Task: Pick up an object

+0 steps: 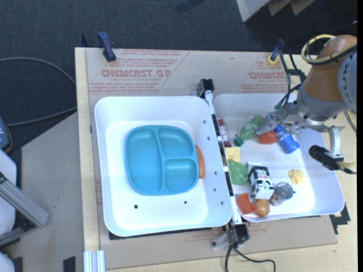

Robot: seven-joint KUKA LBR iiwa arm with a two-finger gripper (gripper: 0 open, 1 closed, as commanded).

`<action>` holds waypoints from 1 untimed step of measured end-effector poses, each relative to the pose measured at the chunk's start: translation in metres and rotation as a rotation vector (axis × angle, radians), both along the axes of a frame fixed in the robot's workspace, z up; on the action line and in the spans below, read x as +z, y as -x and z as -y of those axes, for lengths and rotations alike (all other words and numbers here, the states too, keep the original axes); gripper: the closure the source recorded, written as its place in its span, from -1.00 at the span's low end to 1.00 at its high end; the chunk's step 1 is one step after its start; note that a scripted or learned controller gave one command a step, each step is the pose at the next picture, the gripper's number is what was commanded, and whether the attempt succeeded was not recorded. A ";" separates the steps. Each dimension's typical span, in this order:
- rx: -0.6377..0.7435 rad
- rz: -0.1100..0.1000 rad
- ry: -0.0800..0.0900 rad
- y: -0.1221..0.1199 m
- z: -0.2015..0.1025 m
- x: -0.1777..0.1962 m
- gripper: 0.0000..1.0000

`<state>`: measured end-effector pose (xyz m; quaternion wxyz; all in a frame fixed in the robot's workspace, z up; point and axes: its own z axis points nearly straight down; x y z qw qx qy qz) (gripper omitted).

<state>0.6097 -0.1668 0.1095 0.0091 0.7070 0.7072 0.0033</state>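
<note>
Pincer [279, 123] above blue bottle [287, 140], beside orange piece [267, 137].

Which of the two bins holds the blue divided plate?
The left bin: the blue divided plate lies in it, while the right bin holds small mixed items.
</note>
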 end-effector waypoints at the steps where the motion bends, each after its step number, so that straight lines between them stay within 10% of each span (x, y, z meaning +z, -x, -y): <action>1: -0.001 0.001 -0.003 -0.001 -0.001 0.011 1.00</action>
